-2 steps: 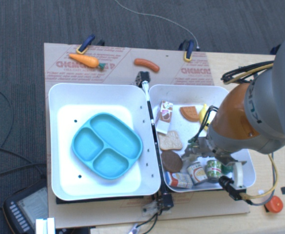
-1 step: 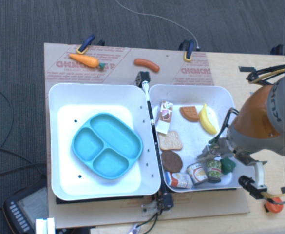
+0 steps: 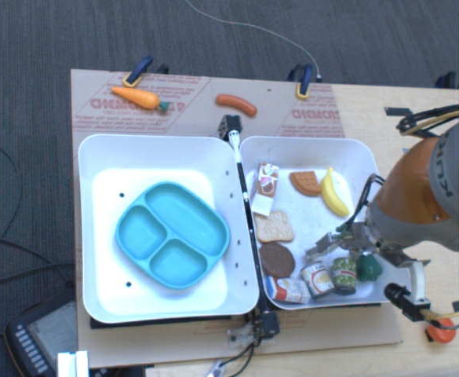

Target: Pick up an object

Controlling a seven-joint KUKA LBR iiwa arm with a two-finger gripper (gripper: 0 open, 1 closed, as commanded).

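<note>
Worktop point(image 3: 370, 104): pale wood with a printed cardboard sheet under two white bins set side by side.

Left bin point(image 3: 88, 210): holds one blue divided plate point(image 3: 172, 235), lying flat near its middle.

Right bin point(image 3: 355, 151): holds the loose toy food. Along its left wall, a small carton point(image 3: 265, 187), then a slice of toast point(image 3: 274, 227), then a dark round patty point(image 3: 276, 259). Toward the far side, an orange-brown wedge point(image 3: 306, 182) just beside a banana point(image 3: 335, 192). At the near edge, a red-and-white packet point(image 3: 289, 290), a labelled can point(image 3: 317, 279), a green-labelled can point(image 3: 344, 274) and a dark green round item point(image 3: 368, 268), all close together.

Arm point(image 3: 421, 199): grey and orange, reaching in over the right bin's near right corner.

Tool point(image 3: 347, 242): low in the bin, directly above the cans and near the green item. Whether its fingers are apart or together cannot be told; nothing is visibly between them.

Outside the bins, on the cardboard: a toy carrot point(image 3: 137, 97) and a sausage point(image 3: 236, 104).

Progress, as judged: the tool is placed at the cluster of cans, but no object is lifted. Grasp and lift remain.
</note>
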